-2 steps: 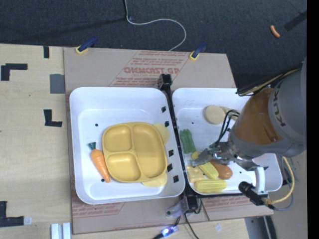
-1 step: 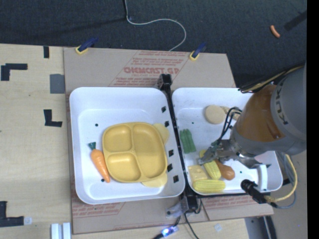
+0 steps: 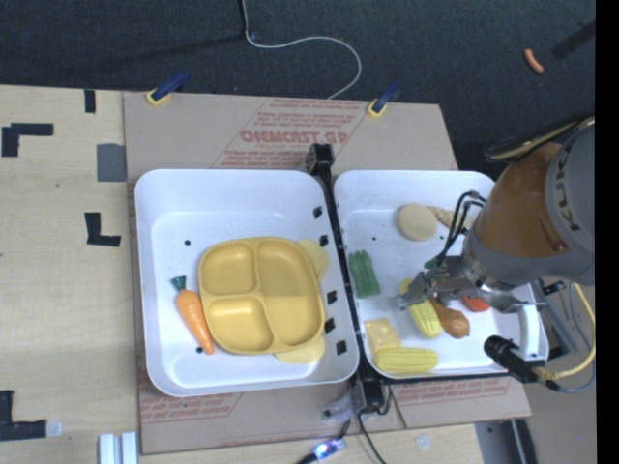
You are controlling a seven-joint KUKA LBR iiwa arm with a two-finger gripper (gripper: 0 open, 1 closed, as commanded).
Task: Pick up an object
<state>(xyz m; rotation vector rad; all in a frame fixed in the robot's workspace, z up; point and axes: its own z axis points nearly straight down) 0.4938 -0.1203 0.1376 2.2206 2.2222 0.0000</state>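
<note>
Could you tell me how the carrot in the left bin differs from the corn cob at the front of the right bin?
The carrot is orange with a green top, while the corn cob is yellow all over. The carrot tapers to a point; the corn cob is blunt and stubbier. The carrot lies along the divided yellow plate, pointing toward the front; the corn cob lies crosswise by the front wall. Both lie flat, apart from the end effector.

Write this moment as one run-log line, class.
phase: reaching | gripper: low in right bin, over small corn piece | grasp: none seen | left bin: yellow tray, carrot
</note>
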